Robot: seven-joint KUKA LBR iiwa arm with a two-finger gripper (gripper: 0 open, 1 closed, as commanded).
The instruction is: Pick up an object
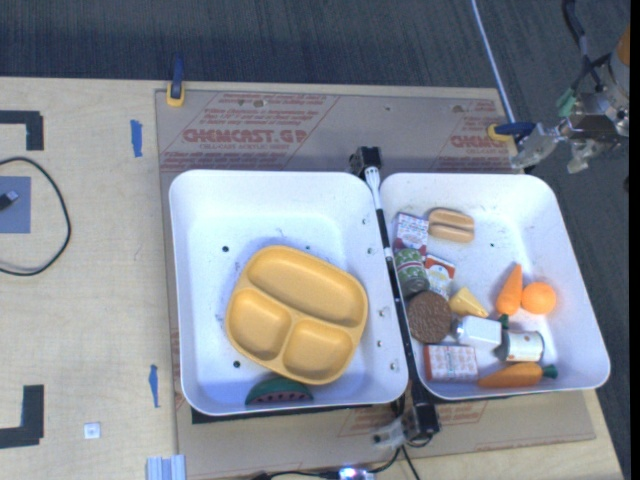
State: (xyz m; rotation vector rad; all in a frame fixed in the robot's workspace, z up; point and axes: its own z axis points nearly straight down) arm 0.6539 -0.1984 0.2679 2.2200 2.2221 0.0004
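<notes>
Pincer (548, 146) sat far right, off past the right bin's (585, 298) far corner, above the bench (90, 298); open or closed, cannot tell, nothing seen in it. Right bin held a hot dog (450, 225), carrot (511, 289), orange ball (539, 298), brown cookie (431, 316), cheese wedge (466, 303) and small packets. Left bin (200, 218) held a yellow divided tray (295, 312), with a watermelon slice (279, 393) at its near edge.

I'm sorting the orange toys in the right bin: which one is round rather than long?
The orange ball by the right bin's right wall. The carrot touching its left side is tapered, and the other carrot lies long near the front edge.
</notes>
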